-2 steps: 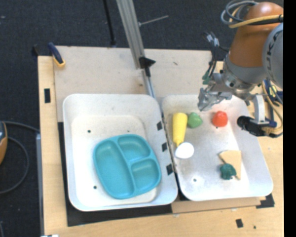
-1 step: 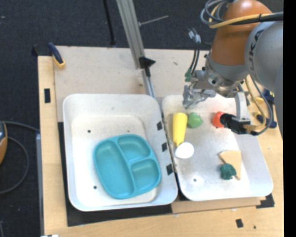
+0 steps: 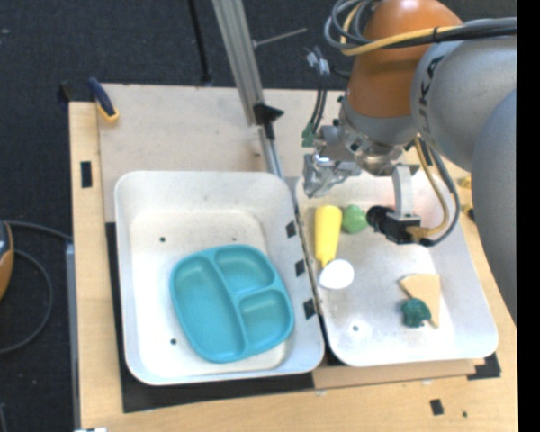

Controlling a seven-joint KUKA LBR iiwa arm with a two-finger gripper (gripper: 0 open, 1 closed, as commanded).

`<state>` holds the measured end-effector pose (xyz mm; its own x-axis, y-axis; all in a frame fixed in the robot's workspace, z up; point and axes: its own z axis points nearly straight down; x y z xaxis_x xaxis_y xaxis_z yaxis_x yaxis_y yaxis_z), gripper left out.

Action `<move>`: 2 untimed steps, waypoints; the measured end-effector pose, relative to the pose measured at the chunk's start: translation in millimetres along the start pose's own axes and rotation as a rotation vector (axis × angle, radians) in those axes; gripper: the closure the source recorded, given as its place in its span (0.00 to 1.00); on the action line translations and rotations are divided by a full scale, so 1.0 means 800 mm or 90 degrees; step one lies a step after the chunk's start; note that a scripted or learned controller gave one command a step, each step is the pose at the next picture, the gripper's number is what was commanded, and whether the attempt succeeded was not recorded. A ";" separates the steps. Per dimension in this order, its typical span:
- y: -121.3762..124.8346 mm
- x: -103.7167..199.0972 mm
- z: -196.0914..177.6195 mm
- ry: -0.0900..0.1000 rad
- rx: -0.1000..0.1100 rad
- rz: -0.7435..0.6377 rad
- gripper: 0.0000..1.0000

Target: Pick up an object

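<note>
I'm looking down on a robotics lab cell, not a home. A plywood worktop (image 3: 171, 124) stands on dark carpet (image 3: 36, 25), with two white bins (image 3: 135, 196) fixed side by side. An aluminium extrusion post (image 3: 238, 52) topped by a checkered marker rises behind them, loose cables (image 3: 18, 241) trail across the floor, and the grey-and-orange industrial arm (image 3: 405, 52) reaches in.

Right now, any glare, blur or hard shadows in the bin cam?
Camera view: soft overall, mild blur, small items' edges fuzzy. Right bin floor bright, near washed out; white disc barely separates from it. Teal tray evenly lit, no hard shadows. Gripper detail muddy under the arm.
</note>
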<state>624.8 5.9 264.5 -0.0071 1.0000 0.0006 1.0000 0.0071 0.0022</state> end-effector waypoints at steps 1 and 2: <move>-0.018 0.067 0.021 0.000 0.002 0.000 1.00; -0.016 0.101 0.041 -0.001 0.003 0.002 1.00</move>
<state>611.2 86.9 231.5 -0.0045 1.0000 -0.0003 1.0000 0.0045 -0.0019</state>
